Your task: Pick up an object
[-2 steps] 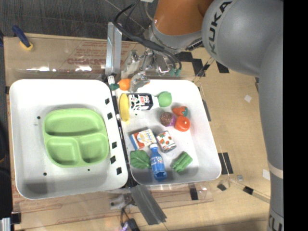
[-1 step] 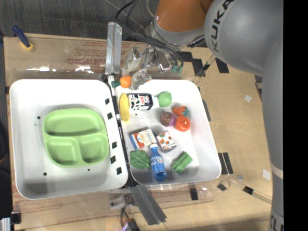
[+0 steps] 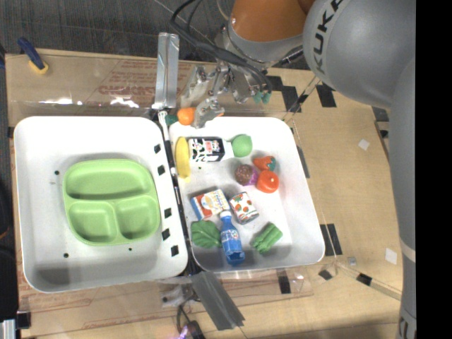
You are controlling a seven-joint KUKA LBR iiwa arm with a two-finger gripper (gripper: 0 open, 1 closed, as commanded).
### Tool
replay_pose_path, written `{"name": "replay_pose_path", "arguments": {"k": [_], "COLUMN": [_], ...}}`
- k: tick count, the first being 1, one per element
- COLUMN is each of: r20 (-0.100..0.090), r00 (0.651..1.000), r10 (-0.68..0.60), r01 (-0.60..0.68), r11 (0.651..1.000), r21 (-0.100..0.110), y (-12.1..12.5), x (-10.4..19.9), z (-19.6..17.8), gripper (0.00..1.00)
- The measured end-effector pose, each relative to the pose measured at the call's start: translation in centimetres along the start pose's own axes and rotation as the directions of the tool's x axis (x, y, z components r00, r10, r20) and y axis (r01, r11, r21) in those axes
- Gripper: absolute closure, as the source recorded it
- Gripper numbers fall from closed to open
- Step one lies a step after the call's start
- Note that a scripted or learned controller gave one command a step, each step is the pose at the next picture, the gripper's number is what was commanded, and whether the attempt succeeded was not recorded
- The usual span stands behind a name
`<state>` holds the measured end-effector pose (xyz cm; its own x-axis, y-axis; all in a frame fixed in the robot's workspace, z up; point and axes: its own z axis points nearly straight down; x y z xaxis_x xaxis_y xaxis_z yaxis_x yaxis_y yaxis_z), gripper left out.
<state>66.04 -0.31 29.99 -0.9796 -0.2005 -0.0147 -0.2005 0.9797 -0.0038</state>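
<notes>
We watch the gripper [image 3: 205,108] hover by an orange ball [image 3: 185,116] at the right bin [image 3: 300,189] — its grip we cannot tell.

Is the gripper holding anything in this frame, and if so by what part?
Cannot be told. The gripper sits at the right bin's far rim, beside a small orange object, but no grasp is visible.

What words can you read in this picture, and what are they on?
"KUKA": on the grey robot arm, running slantwise.
Red print on the bench behind the bins: too blurred to read.
Labels on the black-and-white carton, two small boxes and blue bottle: too small to read.
</notes>
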Motion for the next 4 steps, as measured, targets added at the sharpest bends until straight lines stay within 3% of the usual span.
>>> {"name": "replay_pose_path", "arguments": {"k": [1, 2, 3, 4], "r20": [-0.014, -0.009, -0.014, -0.01], "r00": [0.982, 0.988, 0.988, 0.988], "r10": [-0.191, -0.156, -0.152, -0.154], "r01": [0.191, 0.156, 0.152, 0.154], "r11": [0.982, 0.988, 0.988, 0.988], "r21": [-0.006, -0.004, -0.007, -0.004], "y": [-3.5, -0.5, 5.0, 4.9], "x": [1.1, 0.4, -0.6, -0.7], "z": [2.8, 1.7, 3.4, 2.1], "gripper": [1.0, 1.0, 1.0, 1.0]}}
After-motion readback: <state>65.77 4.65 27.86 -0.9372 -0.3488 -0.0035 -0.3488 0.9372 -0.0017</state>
